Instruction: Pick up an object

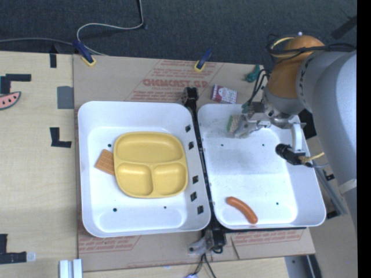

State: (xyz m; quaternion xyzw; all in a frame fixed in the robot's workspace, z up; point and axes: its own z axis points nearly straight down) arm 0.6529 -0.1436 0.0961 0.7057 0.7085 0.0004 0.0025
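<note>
Hovering over the right bin, your arm sits far from any object.
Your gripper hangs at the far rim; I cannot tell its state. The sausage lies near the front wall, so descending here risks grabbing nothing.

Red printed letters stand on the brown cardboard sheet under the two bins, at its far edge. They are seen upside down and look like "CHEMCAST", but the reading is not sure. No other text is legible.
</note>
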